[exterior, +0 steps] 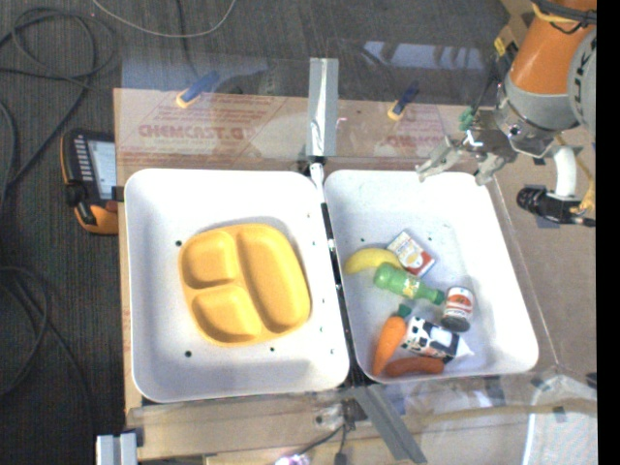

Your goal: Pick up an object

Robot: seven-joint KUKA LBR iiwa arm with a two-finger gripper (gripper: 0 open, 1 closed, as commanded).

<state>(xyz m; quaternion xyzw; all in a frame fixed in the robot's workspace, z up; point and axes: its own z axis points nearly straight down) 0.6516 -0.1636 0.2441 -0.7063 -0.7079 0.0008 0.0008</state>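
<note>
Your metal two-finger gripper hovers over right white bin's far rim, at bin's 1 o'clock, fingers spread, nothing between them. Toys cluster well apart toward 6 o'clock: yellow banana, green bottle, orange carrot, small red-white carton, possibly a can. Left white bin holds yellow divided tray.

Dark carpet — trailing cables

A yellow toy banana, green plastic bottle and orange toy carrot lie flat. All cluster toward the right white bin's near edge.
</note>
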